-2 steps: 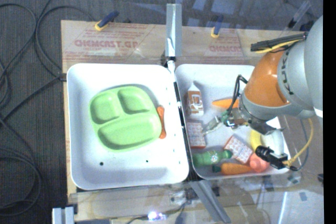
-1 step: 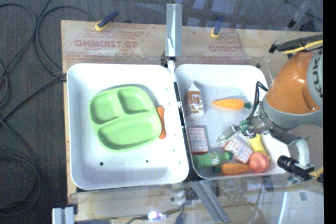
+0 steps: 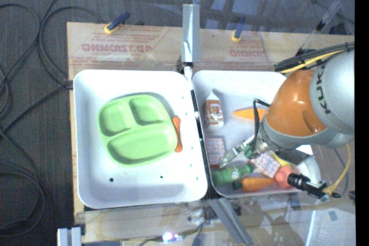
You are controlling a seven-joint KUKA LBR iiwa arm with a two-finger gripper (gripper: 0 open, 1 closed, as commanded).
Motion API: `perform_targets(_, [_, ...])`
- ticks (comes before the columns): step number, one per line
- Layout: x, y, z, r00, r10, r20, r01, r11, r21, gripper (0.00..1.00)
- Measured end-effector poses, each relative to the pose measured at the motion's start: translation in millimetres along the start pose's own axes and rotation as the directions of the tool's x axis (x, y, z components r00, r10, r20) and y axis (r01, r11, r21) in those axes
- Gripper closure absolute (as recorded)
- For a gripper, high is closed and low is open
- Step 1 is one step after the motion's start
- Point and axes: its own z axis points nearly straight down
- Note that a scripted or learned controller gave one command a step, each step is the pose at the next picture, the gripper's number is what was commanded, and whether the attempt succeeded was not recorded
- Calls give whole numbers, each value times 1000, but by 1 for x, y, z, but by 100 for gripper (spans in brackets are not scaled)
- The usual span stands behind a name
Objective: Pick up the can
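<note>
Grey carpet strewn with dark cables surrounds the wooden tabletop, which carries two shallow white bins side by side.

Left bin holds a green divided plate. A small orange piece lies against the plate's right edge. Bare white floor shows around the plate, most of it along the near and left sides.

Right bin is the crowded one. At its far left, close to the wall shared with the other bin, lies a brown and white thing that I take for the can, though I cannot be sure of its shape. Just right of it lies an orange wedge. Nearer along the same left wall is a small red and white packet. At the near edge lie a green bottle and a carrot, with a patterned packet and a pink piece beside them.

My arm reaches in from the right, its orange band bulking over the right half of this bin. My claw hangs low over the near middle of the bin, just above the green bottle and beside the patterned packet. It is apart from the can, which lies farther away and to the left. Whether my claw is released or clenched I cannot tell.

Open floor in this bin shows along the far side, between the can and the far wall.
</note>
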Motion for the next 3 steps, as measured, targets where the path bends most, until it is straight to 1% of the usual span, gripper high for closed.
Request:
perform_targets(1, [-91, 77, -95, 993, 114, -9, -114, 993, 20, 0])
perform_targets(2, [-31, -17, 5, 996, 88, -11, -88, 996, 10, 0])
perform_targets(3, [-32, -15, -4, 996, 88, -8, -88, 996, 5, 100])
